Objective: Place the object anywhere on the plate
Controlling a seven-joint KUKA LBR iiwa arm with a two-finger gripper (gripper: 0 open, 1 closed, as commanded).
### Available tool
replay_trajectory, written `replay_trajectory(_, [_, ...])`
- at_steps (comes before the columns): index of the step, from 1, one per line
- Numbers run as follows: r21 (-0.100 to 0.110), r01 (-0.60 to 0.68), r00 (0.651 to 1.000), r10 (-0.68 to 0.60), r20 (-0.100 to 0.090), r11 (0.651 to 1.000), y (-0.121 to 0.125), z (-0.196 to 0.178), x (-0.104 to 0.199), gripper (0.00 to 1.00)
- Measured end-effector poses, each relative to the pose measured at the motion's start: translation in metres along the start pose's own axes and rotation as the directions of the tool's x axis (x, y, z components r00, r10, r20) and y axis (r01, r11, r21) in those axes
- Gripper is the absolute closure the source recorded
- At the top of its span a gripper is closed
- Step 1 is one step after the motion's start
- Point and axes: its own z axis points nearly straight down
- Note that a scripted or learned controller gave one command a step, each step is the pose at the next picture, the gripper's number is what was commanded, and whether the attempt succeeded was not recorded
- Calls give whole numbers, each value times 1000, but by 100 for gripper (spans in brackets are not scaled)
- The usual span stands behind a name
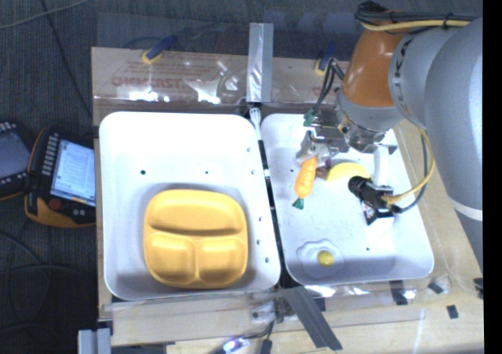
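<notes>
A yellow plate (196, 236) with three compartments lies in the front half of the left bin (157, 123). An orange toy carrot (304, 178) with a green tip hangs nearly upright over the left part of the right bin (408, 254). Its upper end sits between the fingers of my gripper (315, 158), which is shut on it. The carrot is to the right of the wall between the two bins, well apart from the plate.
A yellow banana-like piece (346, 172) lies just right of the carrot, partly under the wrist. A toy fried egg (322, 255) rests near the right bin's front wall. A black cable plug (370, 192) hangs beside the gripper. A handheld pendant (67, 178) lies left of the bench.
</notes>
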Motion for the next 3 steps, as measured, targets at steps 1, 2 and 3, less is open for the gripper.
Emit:
replay_trajectory(1, [-1,26,1000,-26,-4,1000,-33,0,59,100])
replay_trajectory(2, [-2,263,965,-263,-8,965,-77,0,112,100])
replay_trajectory(3, [-2,263,965,-263,-8,965,-77,0,113,0])
